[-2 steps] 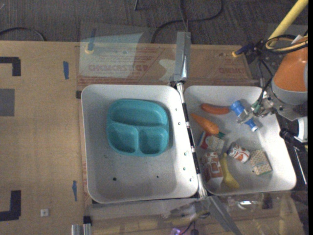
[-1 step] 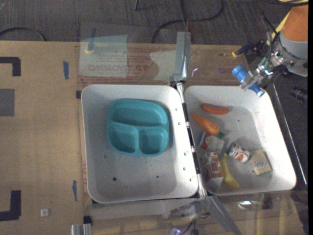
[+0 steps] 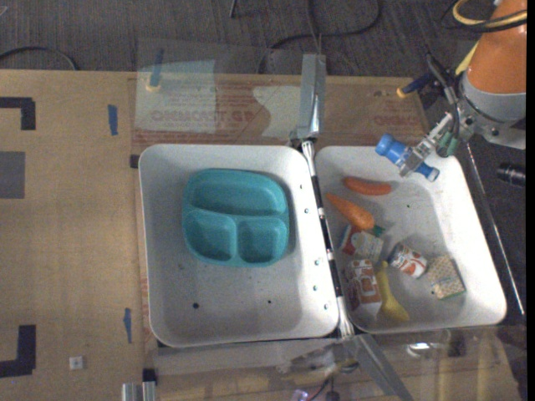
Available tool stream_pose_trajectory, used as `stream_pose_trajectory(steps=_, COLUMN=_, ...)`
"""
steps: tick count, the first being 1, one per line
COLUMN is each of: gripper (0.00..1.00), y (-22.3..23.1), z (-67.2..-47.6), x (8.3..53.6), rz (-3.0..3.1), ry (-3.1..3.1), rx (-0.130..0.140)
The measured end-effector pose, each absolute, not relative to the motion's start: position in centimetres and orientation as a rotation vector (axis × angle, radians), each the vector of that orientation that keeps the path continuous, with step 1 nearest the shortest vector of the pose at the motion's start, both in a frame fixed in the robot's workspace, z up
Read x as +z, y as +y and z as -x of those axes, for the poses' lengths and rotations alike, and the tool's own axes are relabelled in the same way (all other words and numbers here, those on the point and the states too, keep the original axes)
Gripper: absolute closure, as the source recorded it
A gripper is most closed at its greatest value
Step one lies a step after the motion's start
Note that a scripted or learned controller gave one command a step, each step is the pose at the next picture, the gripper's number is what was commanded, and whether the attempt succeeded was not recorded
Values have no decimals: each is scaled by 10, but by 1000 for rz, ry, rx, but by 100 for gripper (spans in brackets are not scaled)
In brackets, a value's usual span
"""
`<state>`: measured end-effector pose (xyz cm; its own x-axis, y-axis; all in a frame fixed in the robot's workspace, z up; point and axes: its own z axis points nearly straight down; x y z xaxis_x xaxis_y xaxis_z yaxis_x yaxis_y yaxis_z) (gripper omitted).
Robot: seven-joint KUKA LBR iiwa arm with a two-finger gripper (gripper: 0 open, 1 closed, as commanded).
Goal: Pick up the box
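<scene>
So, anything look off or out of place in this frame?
Nothing is spilled or broken. The oddity: the gripper is shut on a blue dumbbell-shaped toy above the right bin's far corner, not a box. The small boxes lie untouched near that bin's front. The teal divided plate sits flat in the left bin.

Two bins sit side by side on the bench (image 3: 67, 249). The left bin (image 3: 159, 307) holds a divided tray (image 3: 237, 216), set toward its far half. The right bin (image 3: 476, 249) holds two carrots (image 3: 366, 186) near its far-left part, one (image 3: 351, 212) in front of the other. Nearer lie two cartons (image 3: 362, 244), one (image 3: 361, 282) ahead of the other, with a banana (image 3: 389, 296) just right of the nearer carton, a can (image 3: 409, 261) further right, and a box (image 3: 446, 277) rightmost. The gripper (image 3: 407, 158) hangs over the bin's far edge.
</scene>
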<state>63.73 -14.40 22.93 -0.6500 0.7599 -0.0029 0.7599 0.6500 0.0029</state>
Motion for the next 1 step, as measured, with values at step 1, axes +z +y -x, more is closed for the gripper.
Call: stream_pose_trajectory(steps=1, gripper=100, y=-144, z=-639, x=241, rz=-1311, ry=2844, rx=6)
